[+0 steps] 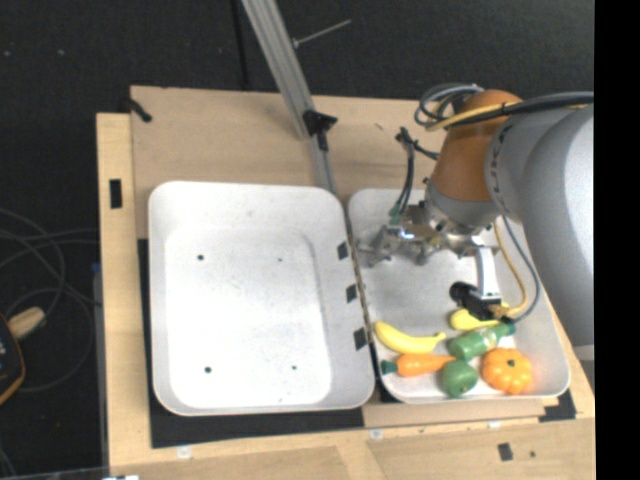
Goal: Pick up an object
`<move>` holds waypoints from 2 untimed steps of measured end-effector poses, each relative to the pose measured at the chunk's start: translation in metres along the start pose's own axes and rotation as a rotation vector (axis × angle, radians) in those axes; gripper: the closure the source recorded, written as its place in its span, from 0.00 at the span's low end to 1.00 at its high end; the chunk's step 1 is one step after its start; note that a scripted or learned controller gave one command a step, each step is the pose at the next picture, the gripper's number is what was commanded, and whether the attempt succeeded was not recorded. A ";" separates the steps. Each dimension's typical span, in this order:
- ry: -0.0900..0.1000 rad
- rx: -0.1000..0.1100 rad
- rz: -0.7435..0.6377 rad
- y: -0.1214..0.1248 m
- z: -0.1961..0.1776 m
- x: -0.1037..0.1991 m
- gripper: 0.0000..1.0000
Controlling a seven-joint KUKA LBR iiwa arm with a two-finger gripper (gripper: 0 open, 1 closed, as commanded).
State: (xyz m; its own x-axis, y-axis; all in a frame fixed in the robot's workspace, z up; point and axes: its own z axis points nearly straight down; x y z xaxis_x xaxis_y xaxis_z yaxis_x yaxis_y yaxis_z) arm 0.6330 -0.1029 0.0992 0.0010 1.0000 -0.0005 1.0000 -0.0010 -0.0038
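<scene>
While toys crowd the near end of the right bin (400,213), none is lifted: a banana (405,339), a carrot (420,365), a green pepper (458,377), a pumpkin (506,369) and a green bottle (474,343) lie touching. Beside it is the left bin (180,218), both on a wooden table (215,118) over dark floor. Whether the tool (425,240) is clenched or released, I cannot tell; it hangs over the right bin's far half.
</scene>
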 end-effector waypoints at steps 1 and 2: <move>0.001 -0.006 0.001 0.002 -0.014 0.000 1.00; 0.000 -0.010 -0.001 0.003 -0.077 0.002 1.00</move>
State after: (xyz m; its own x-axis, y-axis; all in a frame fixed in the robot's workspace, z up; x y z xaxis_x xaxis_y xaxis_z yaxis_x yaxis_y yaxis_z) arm 0.6359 -0.1011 0.1761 0.0000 1.0000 -0.0002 1.0000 0.0000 0.0061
